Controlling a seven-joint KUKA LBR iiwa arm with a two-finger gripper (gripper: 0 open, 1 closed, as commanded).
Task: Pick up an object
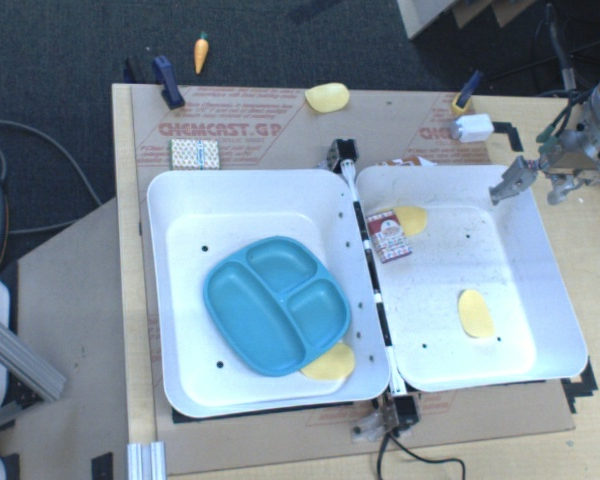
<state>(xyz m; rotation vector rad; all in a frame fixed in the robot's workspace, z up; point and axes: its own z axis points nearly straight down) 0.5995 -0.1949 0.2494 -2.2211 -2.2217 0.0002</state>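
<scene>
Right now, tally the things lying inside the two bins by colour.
Yellow: 3
Blue: 1, the divided plate
Red and white: 1, the small packet
Total: 5

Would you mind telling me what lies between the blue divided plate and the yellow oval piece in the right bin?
In the camera view, the bins' adjoining rims lie between the blue divided plate and the yellow oval piece; beyond them, bare white bin floor.
</scene>
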